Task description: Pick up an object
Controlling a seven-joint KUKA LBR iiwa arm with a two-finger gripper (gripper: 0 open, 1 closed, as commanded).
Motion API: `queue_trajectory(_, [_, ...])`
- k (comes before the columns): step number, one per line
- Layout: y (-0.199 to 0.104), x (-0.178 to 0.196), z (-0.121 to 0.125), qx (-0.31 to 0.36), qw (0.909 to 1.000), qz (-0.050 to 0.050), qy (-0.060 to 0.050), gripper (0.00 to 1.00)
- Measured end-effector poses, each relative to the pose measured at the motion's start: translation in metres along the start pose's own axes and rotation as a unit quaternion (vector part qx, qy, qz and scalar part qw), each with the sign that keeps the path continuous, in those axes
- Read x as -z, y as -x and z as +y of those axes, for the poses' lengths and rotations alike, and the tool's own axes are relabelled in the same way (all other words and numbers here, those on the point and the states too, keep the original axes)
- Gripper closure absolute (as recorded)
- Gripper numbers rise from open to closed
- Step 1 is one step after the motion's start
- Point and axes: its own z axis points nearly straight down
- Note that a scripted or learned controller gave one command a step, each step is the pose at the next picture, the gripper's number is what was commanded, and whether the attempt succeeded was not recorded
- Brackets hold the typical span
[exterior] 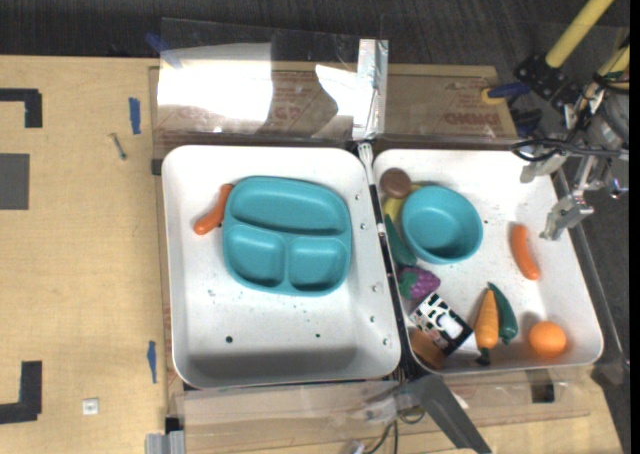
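Observation:
My gripper (560, 218) hangs at the far right, over the upper right corner of the right bin (500, 172). Just to its lower left an orange sausage-shaped piece (524, 250) lies on the bin floor, apart from the gripper. Further down the bin hold an orange ball (547, 339), a carrot (486, 317) beside a dark green vegetable (506, 314), and a black and white block (438, 318). A teal bowl (440, 223) sits in the bin's upper left part, with a brown round piece (396, 182) above it and a purple piece (419, 280) below it.
The left bin (190, 322) holds a teal divided plate (287, 233) and a small orange piece (211, 212) at its left side. A clear plastic sheet (270, 82) lies behind the bins. Cables and a yellow pole (590, 7) crowd the upper right.

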Motion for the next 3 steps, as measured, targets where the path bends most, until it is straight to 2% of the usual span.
queue_trajectory(1, [-0.033,-0.163,-0.015,0.053,0.9986,-0.002,-0.001,0.00])
queue_trajectory(2, [-0.085,-0.172,0.026,0.023,0.9997,-0.006,-0.002,0.00])
queue_trajectory(3, [-0.010,-0.124,0.035,0.149,0.9888,-0.001,0.000,0.00])
